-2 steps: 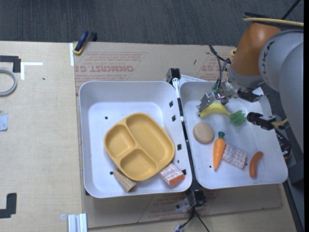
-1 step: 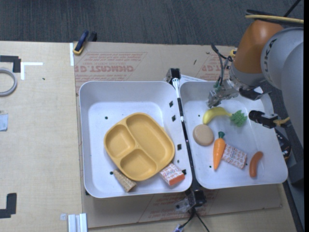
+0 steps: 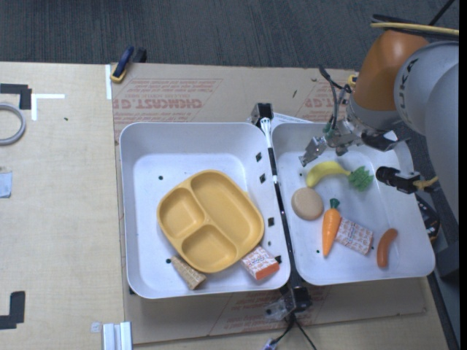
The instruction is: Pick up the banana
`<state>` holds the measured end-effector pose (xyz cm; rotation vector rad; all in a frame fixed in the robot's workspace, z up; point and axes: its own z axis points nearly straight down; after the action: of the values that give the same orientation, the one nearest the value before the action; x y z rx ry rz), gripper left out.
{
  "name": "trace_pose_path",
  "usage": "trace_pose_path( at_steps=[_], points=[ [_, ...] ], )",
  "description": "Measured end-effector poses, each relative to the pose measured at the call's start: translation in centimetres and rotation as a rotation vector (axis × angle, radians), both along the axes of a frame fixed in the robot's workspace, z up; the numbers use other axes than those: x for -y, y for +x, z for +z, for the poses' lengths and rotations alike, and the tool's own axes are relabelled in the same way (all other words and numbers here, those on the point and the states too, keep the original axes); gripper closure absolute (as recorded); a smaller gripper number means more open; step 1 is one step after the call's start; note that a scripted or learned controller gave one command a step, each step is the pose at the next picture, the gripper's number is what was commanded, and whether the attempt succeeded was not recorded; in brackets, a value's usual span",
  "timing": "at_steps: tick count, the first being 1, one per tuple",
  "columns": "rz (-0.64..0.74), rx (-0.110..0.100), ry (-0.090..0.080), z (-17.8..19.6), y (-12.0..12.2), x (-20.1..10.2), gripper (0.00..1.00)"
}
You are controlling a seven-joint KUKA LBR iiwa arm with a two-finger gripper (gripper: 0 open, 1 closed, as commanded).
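The cardboard sheet point(image 3: 171, 93) under the two bins carries red printed text, upside down in the camera view; only some letters are clear, something like "GREATEST" (I am not sure). On the grey arm point(image 3: 430, 86), near the orange band, dark letters "KU" stand sideways. The small carton point(image 3: 260, 263) has print too small to read.

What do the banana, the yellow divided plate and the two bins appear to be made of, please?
The banana looks like moulded plastic toy food: uniformly yellow, smooth, slightly glossy. The yellow divided plate also seems plastic, with a matte, even colour and rounded moulded compartments. The left bin and right bin look like thin white plastic with soft, rounded rims, though the view leaves this open.
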<state>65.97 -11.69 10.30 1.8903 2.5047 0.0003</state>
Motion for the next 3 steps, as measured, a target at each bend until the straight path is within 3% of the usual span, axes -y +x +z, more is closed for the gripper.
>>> trace_pose_path(
  at_steps=[1,2,3],
  points=[
    [0.356,-0.003,0.001,-1.1,-5.1,-1.2,0.00],
    [0.436,0.000,0.000,-1.0,-1.2,-1.3,0.00],
    [0.439,-0.003,0.001,-1.0,-4.6,-1.8,0.00]
  ],
)
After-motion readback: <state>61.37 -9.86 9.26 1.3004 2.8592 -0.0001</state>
